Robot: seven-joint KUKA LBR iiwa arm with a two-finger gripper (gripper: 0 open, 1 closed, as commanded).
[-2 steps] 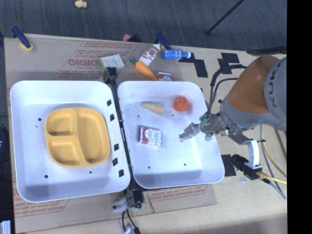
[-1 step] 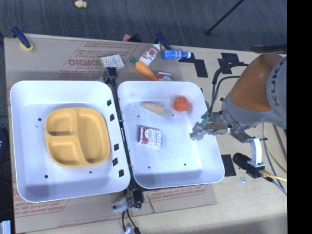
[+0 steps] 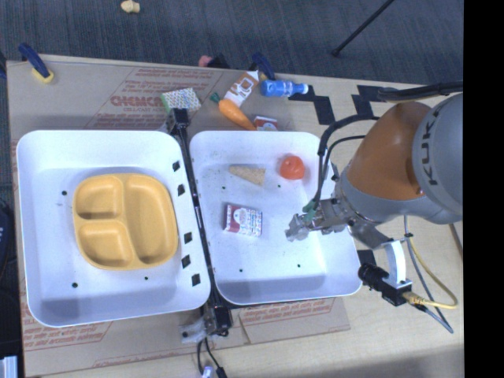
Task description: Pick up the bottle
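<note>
A small blue bottle [image 3: 282, 89] lies on its side on the bench behind the right bin [image 3: 268, 282], outside both bins. My gripper [image 3: 302, 226] hangs low over the right part of the right bin's floor, far in front of the bottle. Nothing shows in the gripper. The arm's orange band [image 3: 387, 162] and grey wrist cover the bin's right rim.
In the right bin lie a red-and-white carton [image 3: 242, 220], a tan wedge [image 3: 248, 174] and a red ball-like item [image 3: 292, 167]. A yellow divided plate [image 3: 125, 220] sits in the left bin [image 3: 39, 290]. Behind the bins lie a carrot [image 3: 235, 114], a white-and-orange pack [image 3: 242, 87] and a green packet [image 3: 181, 99].
</note>
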